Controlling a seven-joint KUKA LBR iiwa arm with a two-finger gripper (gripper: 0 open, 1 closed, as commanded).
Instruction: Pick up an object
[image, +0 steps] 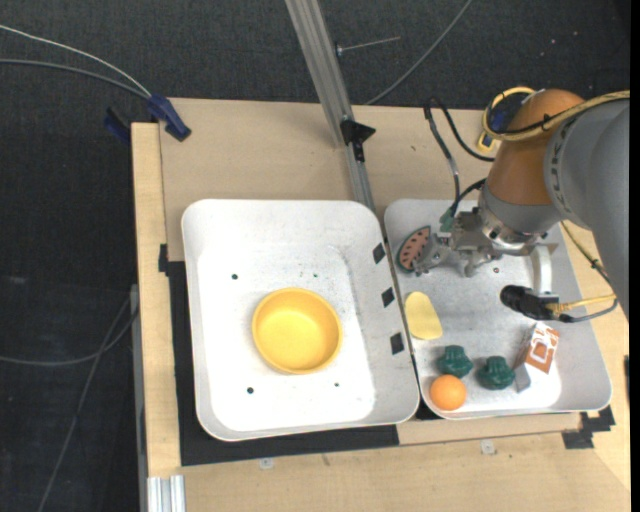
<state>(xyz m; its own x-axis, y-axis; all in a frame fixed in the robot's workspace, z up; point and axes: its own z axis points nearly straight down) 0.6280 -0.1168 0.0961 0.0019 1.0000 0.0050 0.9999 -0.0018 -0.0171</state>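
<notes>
Grey two-finger gripper hangs low beside a reddish-brown ridged brush-like piece in the right white bin. Whether it is clenched, I cannot tell. Descending off-centre could nudge the piece against the wall.

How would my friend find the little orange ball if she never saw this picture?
Look at the right white bin, the one the grey arm reaches into. Go to its near edge, left corner. The orange ball sits there, just below a green toy; it is the one round, plain orange thing in that bin.
</notes>
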